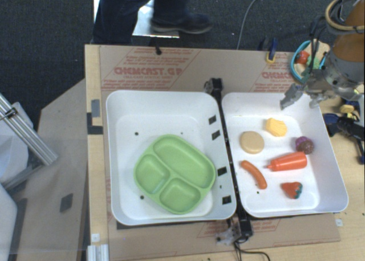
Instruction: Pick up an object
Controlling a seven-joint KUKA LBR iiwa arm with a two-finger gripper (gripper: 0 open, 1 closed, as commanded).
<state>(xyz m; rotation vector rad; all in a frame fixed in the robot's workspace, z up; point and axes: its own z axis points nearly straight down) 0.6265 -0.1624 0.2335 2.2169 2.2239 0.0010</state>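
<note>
Looking over the counter (171, 66) from largest to smallest, I take the two white bins first. The left bin (122, 140) carries a green divided plate (174, 173), lying flat toward its near side; nothing there suits a quick pinch, so I judge it is the drop-off side. The right bin (325, 191) keeps the small pieces spread well apart from each other, which I think is meant to give me room to come down on one without knocking its neighbour.

Among those pieces, the orange carrot (288, 162) lies on its side near the middle, with a red-orange sausage (254, 174) slanting to its left. A tan round cookie (251, 142) sits above that, a yellow cheese piece (276, 127) just beyond it, a purple lump (304, 145) toward the right wall, and a strawberry (291, 190) nearest the front.

My hand (300, 97) hangs over the far right corner of that bin, fingers spread apart and pointing down, with nothing between them and touching nothing. The cheese lies nearest, below and to the left.
</note>
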